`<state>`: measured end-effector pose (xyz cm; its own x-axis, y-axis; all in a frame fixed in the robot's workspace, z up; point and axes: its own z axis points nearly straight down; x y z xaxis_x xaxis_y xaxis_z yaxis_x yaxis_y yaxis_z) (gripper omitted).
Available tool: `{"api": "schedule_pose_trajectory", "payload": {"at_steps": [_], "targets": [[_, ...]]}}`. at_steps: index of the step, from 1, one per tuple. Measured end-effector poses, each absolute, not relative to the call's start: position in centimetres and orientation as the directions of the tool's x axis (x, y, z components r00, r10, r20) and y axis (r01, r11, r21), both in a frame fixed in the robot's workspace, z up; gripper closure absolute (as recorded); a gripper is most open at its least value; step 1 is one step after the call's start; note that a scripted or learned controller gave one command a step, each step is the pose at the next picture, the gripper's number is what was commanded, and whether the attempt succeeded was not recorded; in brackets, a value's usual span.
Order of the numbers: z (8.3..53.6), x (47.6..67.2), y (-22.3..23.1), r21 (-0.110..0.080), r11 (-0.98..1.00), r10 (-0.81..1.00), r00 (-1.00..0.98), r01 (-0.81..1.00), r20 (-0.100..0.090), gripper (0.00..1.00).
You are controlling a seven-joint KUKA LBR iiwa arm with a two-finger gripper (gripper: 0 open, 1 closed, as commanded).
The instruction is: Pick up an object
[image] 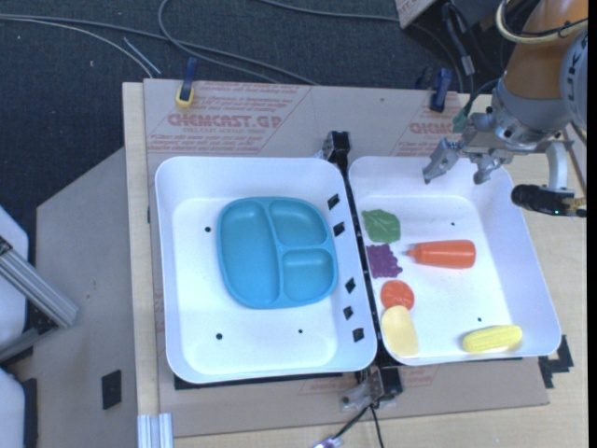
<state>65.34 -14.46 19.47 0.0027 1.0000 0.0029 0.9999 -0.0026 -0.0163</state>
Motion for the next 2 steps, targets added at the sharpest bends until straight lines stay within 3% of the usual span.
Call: {"api": "schedule_pose_trajectory", "payload": {"at_steps": [1,2], "targets": [[20.4,65.7,-14.4,-0.001,0.0,1.0,0.0,1.0,0.0,0.0],[15.5,65.8,-15.4,-0.005,-0.001,1.0,0.001,1.0,0.001,0.0]]}}
